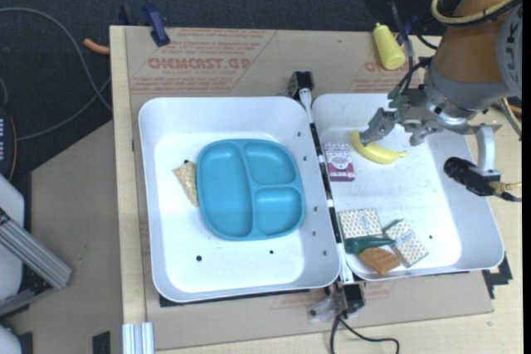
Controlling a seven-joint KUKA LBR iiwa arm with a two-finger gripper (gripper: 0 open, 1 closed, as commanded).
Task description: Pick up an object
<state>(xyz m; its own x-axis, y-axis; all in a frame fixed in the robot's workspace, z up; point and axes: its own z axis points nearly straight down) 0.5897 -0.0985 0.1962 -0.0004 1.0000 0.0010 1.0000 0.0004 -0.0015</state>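
Observation:
My gripper (397,131) hangs over the back of the right bin (465,228), its two fingers spread apart with nothing between them. Just below the fingertips a yellow banana (378,152) lies on the bin floor. A small red and white carton (338,162) rests against the bin's left wall. At the front of that bin sit two patterned packets (361,221), a green item (369,244) and an orange-brown piece (382,261).
The left bin (166,128) holds a blue divided plate (249,186) and a tan wedge (187,178) beside it. A yellow bottle (387,46) lies on the board behind the right bin. A black part (465,172) juts over the right bin's right side.

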